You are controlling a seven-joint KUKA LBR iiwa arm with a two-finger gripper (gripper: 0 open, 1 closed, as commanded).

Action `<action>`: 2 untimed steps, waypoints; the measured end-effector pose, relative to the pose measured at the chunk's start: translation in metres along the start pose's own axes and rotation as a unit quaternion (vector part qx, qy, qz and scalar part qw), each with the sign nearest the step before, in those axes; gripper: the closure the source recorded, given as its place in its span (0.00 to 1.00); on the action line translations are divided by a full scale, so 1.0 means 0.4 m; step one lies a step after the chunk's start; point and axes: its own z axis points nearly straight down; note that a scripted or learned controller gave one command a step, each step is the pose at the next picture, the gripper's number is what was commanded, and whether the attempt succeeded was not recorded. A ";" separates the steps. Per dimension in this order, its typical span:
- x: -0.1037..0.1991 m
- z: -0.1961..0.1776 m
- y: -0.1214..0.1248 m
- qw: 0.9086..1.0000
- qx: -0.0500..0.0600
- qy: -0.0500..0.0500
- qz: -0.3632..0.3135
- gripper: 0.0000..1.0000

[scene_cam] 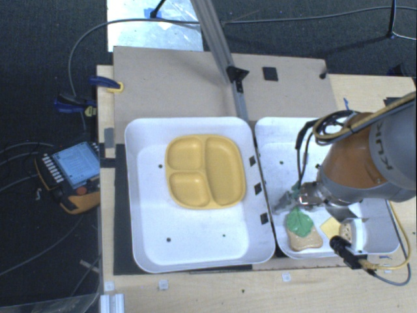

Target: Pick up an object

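Note:
In the right bin (pixel 277 155), a green leafy-looking object (pixel 300 222) lies on top of a tan, flat, bread-like piece (pixel 306 241) near the front edge. A small yellow piece (pixel 330 227) sits just to their right. My gripper (pixel 292 201) reaches in from the right under the orange wrist band (pixel 348 158) and hovers right over the green object's upper left edge. The arm's bulk hides much of the right bin's far side.
The left bin (pixel 150 240) bears a yellow three-compartment plate (pixel 205 170). A ridge with black clips divides the two bins (pixel 259 188). Cables loop over the arm and trail past the bench's front right corner (pixel 381 266).

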 end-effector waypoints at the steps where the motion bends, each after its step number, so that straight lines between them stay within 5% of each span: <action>1: -0.003 -0.034 0.005 1.000 -0.003 -0.002 0.000 1.00; 2: -0.014 -0.182 -0.010 1.000 -0.001 -0.001 -0.001 1.00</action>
